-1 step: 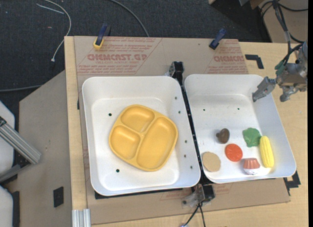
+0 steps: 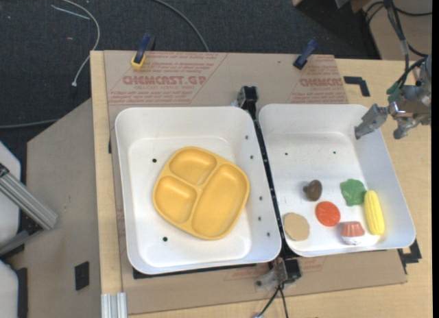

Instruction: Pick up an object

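Observation:
The right bin (image 2: 322, 128) holds several small toy foods near its front: a brown lump (image 2: 313, 189), a green piece (image 2: 352, 191), a yellow corn cob (image 2: 374, 212), an orange-red round piece (image 2: 328, 214), a tan disc (image 2: 296, 226) and a red and white piece (image 2: 352, 231). My gripper (image 2: 384, 124) hangs over the bin's far right corner, well behind these items. Its two grey fingers (image 2: 367, 121) stand apart, open, with nothing between them.
The left bin (image 2: 137, 138) bears a yellow divided plate (image 2: 201, 192). A black divider (image 2: 260, 166) runs between the bins. Blue clamps (image 2: 142, 49) hold the cardboard at the bench's back edge. Cables hang at the far right.

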You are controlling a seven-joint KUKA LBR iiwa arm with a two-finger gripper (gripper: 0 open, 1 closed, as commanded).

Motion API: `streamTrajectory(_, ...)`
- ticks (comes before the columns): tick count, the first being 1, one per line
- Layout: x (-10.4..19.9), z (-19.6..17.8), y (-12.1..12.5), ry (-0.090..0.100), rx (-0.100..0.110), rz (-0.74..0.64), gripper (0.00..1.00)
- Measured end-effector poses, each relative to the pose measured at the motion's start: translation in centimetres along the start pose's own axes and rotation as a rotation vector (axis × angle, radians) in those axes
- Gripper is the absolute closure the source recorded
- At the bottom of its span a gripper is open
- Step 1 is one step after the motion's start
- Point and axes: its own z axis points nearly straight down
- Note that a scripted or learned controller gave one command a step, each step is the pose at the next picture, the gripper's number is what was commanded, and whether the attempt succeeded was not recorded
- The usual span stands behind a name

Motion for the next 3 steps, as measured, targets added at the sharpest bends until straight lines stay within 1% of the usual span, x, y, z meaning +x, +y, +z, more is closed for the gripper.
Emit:
streamTrajectory(1,0.3,4.1,-0.1,0.001,0.003,0.0,0.0)
streamTrajectory(2,-0.2,8.3,0.0,0.0,0.001,0.0,0.0)
streamTrajectory(3,-0.6,13.7,-1.0,0.002,0.005,0.001,0.0)
